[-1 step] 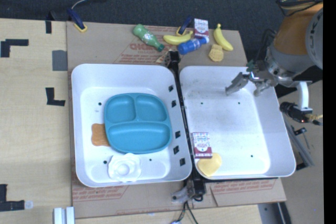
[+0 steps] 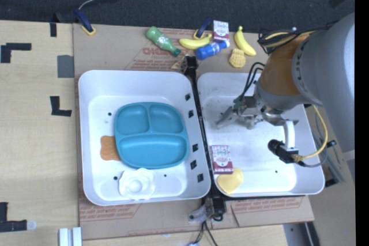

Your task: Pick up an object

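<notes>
Gripper (image 2: pixel 226 117) hangs low inside the right shallow white bin (image 2: pixel 300 181), fingers spread apart on nothing, above a small red-and-white carton (image 2: pixel 221 159).

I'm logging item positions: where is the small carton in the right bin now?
In the camera view the carton lies in the right bin, at its front left corner beside the divider, just behind a yellow piece and well left of the gripper.
</notes>
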{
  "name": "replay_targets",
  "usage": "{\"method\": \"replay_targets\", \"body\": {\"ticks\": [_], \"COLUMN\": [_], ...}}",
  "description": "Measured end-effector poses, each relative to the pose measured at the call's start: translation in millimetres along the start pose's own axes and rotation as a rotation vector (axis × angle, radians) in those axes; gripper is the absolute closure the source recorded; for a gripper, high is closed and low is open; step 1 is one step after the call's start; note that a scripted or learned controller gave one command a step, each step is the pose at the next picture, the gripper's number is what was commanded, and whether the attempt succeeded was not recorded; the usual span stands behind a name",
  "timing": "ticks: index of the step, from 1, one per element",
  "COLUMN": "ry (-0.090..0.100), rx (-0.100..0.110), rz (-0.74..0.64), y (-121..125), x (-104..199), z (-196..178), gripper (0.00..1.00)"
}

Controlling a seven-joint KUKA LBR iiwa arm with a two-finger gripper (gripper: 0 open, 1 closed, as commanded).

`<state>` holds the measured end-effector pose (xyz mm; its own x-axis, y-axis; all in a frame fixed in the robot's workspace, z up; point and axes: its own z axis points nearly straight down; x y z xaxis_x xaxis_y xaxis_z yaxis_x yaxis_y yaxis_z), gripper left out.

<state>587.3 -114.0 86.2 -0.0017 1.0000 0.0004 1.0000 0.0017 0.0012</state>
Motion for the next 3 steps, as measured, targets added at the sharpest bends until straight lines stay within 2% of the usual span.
{"method": "replay_targets", "body": {"ticks": [1,2,3], "ry": [-0.001,-0.003,-0.003], "rx": [0.001,0.000,-0.001], "rz": [0.000,0.000,0.001], "y": [74.1,68.1,47.7], "x": [19.4,20.1,15.3], "z": [-5.4,0.8,0.3], "gripper": [0.00,0.00,0.00]}}
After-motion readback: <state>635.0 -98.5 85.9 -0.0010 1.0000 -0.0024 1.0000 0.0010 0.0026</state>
